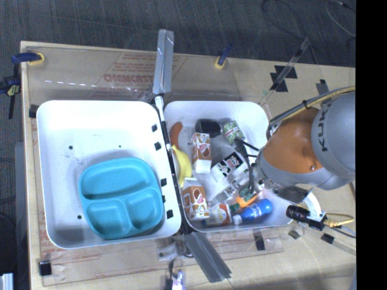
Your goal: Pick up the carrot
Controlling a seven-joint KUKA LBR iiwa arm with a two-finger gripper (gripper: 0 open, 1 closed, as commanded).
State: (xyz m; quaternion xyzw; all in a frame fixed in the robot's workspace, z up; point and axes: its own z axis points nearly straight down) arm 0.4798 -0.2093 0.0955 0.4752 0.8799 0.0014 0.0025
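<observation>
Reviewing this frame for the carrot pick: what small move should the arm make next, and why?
Probably a short straight lift. The gripper sits low in the right bin, right over the orange carrot, with a blue bottle and a milk carton crowding it. Whether the carrot is actually grasped can't be seen, so a small raise would show that without dragging the neighbours.

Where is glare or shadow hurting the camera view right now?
Camera view: the left bin's white floor is bright, nearly washed out; the blue tray reads cleanly. The arm's bulk shades the right bin's clutter near the gripper, where small items look soft and hard to separate.
</observation>
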